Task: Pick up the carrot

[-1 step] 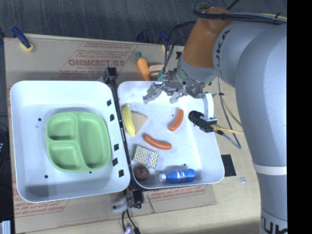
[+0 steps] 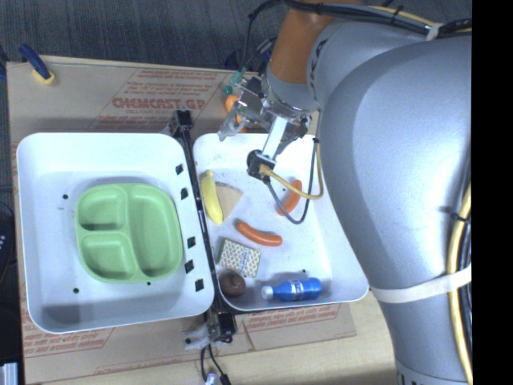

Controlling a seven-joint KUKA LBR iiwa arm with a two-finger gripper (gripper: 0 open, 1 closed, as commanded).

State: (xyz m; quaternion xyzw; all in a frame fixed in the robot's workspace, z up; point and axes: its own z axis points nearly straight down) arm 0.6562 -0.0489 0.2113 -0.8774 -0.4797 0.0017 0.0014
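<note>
Camera view: gripper (image 2: 238,117) hovers over the right bin's (image 2: 341,255) far rim, and I cannot tell whether it's apart or together. Carrot (image 2: 290,197) lies near the bin's right wall, partly hidden beneath the arm (image 2: 401,135), just beyond a sausage (image 2: 258,234).

Right bin (image 2: 330,251) rim partly behind arm (image 2: 393,135), arm cut at bottom

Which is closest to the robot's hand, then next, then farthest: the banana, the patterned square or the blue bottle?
1. The banana, at the left wall of the right bin, nearest the hand.
2. The patterned square, farther down the bin's left side.
3. The blue bottle, lying at the bin's bottom edge.
</note>
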